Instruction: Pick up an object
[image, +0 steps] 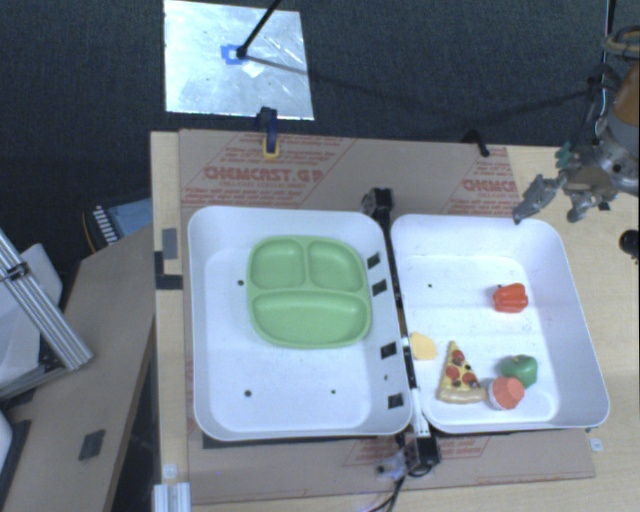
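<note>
Toy pizza slice (459, 376), a red-and-green toy (512, 381) and a yellow piece (424, 347) crowd the right bin's (575, 300) near edge; a red pepper (510, 298) lies toward its right wall. Gripper (556, 203) hangs spread, empty, over the far-right corner. Green divided plate (306, 292) occupies the left bin (215, 330).

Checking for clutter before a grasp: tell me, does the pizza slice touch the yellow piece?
Apart. The camera view shows white bin floor between the pizza slice and the yellow piece.

Robotics lab, two white bins (210, 300) on cardboard-covered bench (330, 165), aluminium framing (40, 310)
</note>
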